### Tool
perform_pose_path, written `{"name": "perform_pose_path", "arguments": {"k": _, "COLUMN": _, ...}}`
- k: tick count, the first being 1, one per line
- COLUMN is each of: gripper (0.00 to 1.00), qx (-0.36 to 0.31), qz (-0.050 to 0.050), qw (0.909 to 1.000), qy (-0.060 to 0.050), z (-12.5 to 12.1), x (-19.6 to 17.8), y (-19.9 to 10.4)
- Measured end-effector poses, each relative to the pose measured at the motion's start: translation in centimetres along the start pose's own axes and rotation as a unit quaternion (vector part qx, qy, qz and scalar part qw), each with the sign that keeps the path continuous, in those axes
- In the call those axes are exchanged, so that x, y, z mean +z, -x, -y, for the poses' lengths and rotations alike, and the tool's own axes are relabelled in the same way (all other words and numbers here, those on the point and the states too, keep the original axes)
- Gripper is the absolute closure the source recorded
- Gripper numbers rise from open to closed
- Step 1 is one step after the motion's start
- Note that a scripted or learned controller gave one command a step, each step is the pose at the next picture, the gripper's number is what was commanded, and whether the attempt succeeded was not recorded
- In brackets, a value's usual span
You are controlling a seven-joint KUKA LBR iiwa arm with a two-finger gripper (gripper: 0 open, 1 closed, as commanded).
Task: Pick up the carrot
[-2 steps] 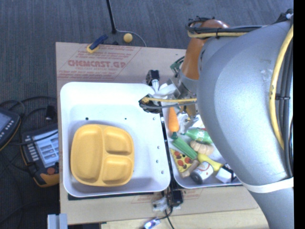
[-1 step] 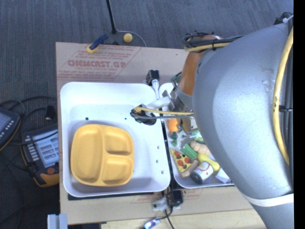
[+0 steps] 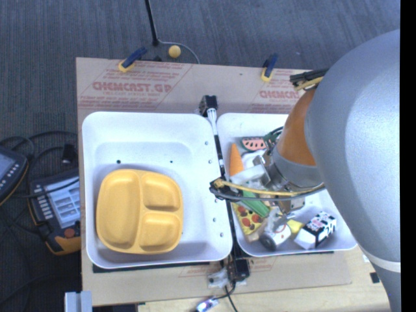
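Arm (image 3: 364, 148) over the right bin (image 3: 229, 125), carrot (image 3: 236, 159) at its left wall.

The carrot lies at about 10 o'clock in the right bin, just beside the divider. The gripper (image 3: 279, 223) hangs toward 6 o'clock among a pizza slice (image 3: 247, 220), a watermelon slice (image 3: 254, 143) and a black-and-white carton (image 3: 317, 230) — whether its fingers are apart or together cannot be told. In the left bin (image 3: 130, 125) a yellow tray (image 3: 138, 209) sits at 7 o'clock — well apart from the carrot.
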State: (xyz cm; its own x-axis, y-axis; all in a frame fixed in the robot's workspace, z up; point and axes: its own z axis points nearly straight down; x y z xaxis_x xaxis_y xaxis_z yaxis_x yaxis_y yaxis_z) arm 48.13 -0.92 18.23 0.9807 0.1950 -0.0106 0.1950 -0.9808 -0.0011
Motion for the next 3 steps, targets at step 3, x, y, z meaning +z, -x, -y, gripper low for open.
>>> {"name": "perform_pose_path", "arguments": {"k": 3, "gripper": 0.00, "qx": -0.050, "qz": -0.006, "qw": 0.9987, "qy": -0.001, "z": 11.5, "x": -6.7, "y": -5.5}}
